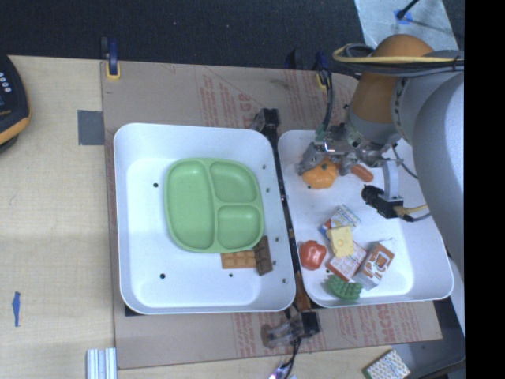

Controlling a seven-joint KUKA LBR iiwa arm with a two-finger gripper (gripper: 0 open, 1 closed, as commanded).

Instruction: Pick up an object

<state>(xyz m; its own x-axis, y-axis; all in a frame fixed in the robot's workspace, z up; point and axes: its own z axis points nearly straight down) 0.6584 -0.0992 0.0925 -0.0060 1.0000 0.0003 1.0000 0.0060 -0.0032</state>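
My gripper [326,158] is down in the far left corner of the right bin [430,279], right over an orange rounded toy [319,178]. The toy lies at the gripper's tip, and the gripper body hides its top. A small red sausage-like piece [362,173] lies just right of it. Nearer the front of the same bin lie a red pepper toy [312,254], a yellow cheese wedge [342,241], small printed cartons [375,262] and a green leafy piece [344,289].
The left bin [138,275] holds a green divided plate [214,204], with an orange brick [237,260] and a brown block [263,256] at its front edge. A black cable part [384,202] hangs over the right bin. The grey arm [434,140] fills the right side.
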